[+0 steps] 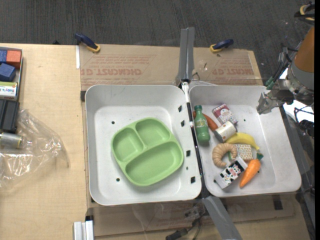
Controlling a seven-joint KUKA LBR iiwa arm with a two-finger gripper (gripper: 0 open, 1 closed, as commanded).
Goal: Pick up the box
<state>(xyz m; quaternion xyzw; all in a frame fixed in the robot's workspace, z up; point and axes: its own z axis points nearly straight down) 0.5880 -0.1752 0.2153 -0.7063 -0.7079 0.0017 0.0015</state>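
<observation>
The end effector point(267, 104) is seen above the right bin's point(280, 181) far rim. Its state cannot be told. The red-and-white box point(224, 114) lies apart from it.

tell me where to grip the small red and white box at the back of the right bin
Probably from straight above, fingers closing across its short sides. The box lies flat and tilted; the can crowds its near end, while its far end faces bare bin floor.
</observation>
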